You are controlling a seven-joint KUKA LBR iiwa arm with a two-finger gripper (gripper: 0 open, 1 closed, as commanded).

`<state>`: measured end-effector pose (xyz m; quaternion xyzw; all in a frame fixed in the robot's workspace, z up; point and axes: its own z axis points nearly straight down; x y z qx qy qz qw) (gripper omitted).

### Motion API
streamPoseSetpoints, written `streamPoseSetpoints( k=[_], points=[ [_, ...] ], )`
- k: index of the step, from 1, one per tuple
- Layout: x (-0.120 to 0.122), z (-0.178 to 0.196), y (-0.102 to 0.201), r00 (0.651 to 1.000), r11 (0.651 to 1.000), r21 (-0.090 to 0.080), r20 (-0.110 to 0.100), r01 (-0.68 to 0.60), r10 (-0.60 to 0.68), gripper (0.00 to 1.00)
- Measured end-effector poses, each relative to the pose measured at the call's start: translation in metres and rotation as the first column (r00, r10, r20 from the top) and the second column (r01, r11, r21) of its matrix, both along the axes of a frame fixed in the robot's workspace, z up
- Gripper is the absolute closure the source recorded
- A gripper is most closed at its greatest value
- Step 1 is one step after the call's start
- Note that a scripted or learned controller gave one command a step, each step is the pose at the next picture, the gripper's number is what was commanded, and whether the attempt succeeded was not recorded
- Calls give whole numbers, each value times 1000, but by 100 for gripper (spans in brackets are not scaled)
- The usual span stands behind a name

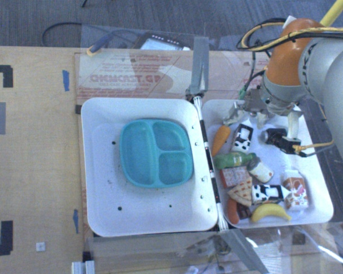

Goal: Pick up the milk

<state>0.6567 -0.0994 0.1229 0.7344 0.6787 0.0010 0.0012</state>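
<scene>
Hovering over the right bin [323,207], our gripper [247,112] hangs above the cow-patterned milk [243,137], which lies beside the carrot [220,140]. We cannot tell how its grasping end stands. We should descend straight, clearing the green bottle [235,160].

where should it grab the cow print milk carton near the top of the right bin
Probably across the two long sides of the milk carton, coming straight down. It seems to lie flat with its broad cow-print face up. The carrot sits close on its left and the green bottle just below, so the right side looks freer. The end effector hangs just above it.
</scene>
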Motion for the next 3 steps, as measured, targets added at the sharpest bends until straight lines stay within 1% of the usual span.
streamPoseSetpoints(
  k=[1, 2, 3],
  points=[
    [-69, -28, -23, 987, 987, -4, 20, -161, 161, 0],
    [-68, -18, -22, 987, 987, -1, 22, -159, 159, 100],
    [-118, 61, 21, 998, 998, 1, -3, -69, 69, 100]
  ],
)
